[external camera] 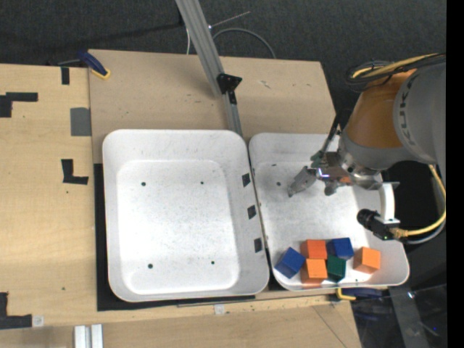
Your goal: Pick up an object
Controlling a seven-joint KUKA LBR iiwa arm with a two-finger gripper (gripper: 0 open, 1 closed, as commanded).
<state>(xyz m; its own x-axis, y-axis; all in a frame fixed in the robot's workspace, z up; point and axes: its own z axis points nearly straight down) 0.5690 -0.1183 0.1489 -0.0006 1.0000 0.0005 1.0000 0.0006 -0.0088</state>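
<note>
Several small blocks lie clustered at the near end of the right bin (290,154). Among them are a blue block (290,261) on the left, orange blocks (315,249) in the middle, a green block (336,268), and an orange block (367,259) on the right. My gripper (313,188) hangs over the middle of the right bin, well behind the cluster. It is open with nothing between its fingers; one finger (297,187) points left and down.
The left bin (116,151) sits beside the right one, and their rims meet at the centre. A slanted metal pole (206,46) runs in from the top to the bins' far edge. A yellow-tipped cable fitting (384,227) hangs off the wrist.
</note>
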